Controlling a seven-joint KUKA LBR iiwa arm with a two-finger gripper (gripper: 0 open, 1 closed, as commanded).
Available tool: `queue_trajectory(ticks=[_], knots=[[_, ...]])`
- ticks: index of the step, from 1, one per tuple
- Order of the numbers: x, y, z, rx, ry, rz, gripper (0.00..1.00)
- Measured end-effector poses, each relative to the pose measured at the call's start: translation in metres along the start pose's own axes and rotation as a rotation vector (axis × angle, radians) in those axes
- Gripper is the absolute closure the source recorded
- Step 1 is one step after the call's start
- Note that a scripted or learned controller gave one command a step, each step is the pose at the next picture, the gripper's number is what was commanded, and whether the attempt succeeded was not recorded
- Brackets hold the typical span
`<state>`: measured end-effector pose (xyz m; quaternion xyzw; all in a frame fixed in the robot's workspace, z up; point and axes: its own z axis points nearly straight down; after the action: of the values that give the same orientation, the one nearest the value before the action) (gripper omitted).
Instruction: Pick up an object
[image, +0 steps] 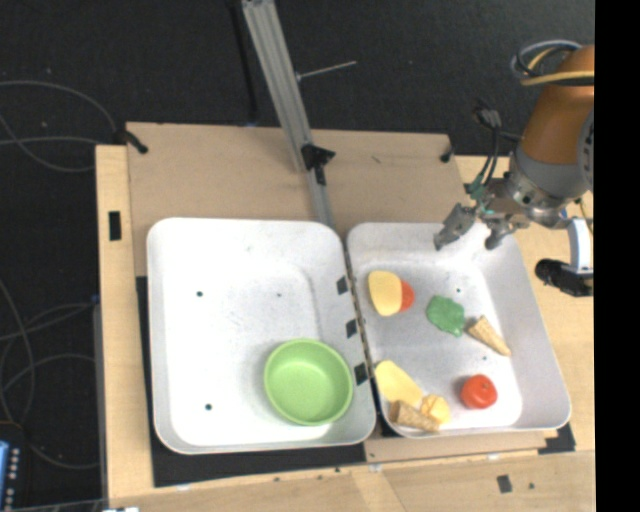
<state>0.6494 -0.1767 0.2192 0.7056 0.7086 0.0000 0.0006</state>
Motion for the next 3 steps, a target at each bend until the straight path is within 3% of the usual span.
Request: queue_trajectory(ticks=[1, 3], knots=[[-0.001, 0.0, 0.0, 0.0, -0.001, 0.0, 0.0], [-0.008, -0.004, 0.115, 0.004, -0.003, 0.006, 0.0]])
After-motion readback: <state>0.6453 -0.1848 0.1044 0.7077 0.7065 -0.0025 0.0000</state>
